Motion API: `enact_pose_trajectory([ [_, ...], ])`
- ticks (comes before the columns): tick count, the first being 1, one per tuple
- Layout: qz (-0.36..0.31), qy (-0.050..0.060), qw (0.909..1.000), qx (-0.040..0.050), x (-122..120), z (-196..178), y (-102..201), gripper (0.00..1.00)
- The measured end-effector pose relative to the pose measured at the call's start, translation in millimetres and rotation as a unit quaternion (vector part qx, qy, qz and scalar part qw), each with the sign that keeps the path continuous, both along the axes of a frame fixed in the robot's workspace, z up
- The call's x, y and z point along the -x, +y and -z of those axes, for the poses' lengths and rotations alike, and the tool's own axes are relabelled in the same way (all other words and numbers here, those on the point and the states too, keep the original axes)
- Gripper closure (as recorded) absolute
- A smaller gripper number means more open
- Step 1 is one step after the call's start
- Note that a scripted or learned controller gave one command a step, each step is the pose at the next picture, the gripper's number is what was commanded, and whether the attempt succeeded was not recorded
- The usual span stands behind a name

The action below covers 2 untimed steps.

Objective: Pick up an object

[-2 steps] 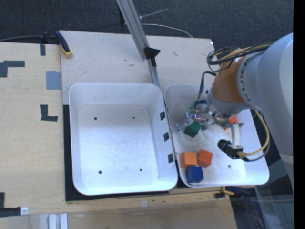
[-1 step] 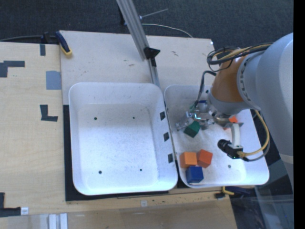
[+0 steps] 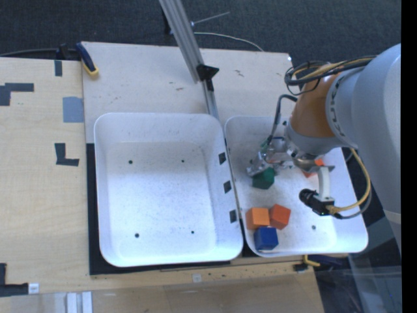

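Two-finger metal gripper [image 3: 260, 166] sits low over small dark green block [image 3: 263, 180] in right white bin [image 3: 339, 240]; finger state indeterminate, pick unconfirmed, lift remaining.

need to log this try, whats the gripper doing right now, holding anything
gripper: low in the right bin, right over the green block; cannot be told whether it is open, closed or holding the block.
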<state>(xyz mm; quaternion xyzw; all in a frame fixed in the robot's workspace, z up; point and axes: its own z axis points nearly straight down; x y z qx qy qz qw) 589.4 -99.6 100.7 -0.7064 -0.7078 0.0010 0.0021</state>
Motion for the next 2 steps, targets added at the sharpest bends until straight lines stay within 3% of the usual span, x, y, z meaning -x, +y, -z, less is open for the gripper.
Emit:
enact_pose_trajectory([
  [1,-0.002,-0.006,1.0000,0.0004,-20,-110,61,1.00],
  [2,-0.003,0.000,1.0000,-0.0004,-7,-90,139,1.00],
])
